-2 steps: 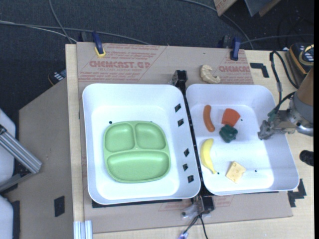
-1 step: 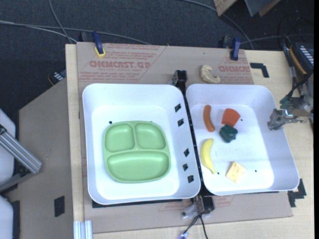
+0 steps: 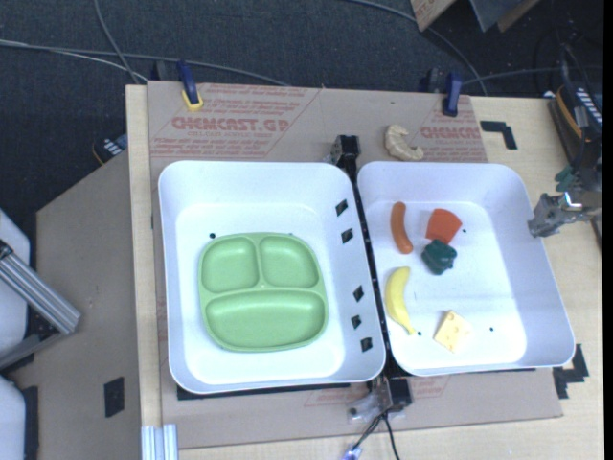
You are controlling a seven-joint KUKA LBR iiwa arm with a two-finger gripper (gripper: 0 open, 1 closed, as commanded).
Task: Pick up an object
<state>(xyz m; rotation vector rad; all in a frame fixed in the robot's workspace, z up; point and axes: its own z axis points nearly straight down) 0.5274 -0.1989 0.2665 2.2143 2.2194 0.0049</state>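
Observation:
The right bin (image 3: 508,257) holds several small toy foods. An orange carrot-like stick (image 3: 401,228) lies at its back left, with a red-orange piece (image 3: 442,224) beside it and a dark green lump (image 3: 440,257) just in front of that. A yellow banana (image 3: 397,299) lies along the bin's left side, and a yellow cheese wedge (image 3: 452,332) sits near the front. My gripper (image 3: 554,213) hangs at the bin's right rim, away from all of these, with nothing seen in it.
In the left bin (image 3: 182,218) sits a green divided plate (image 3: 261,290). A beige lump (image 3: 403,142) lies on the board behind the right bin. Blue clamps (image 3: 191,92) hold the board's back edge, and cables cross the dark floor beyond.

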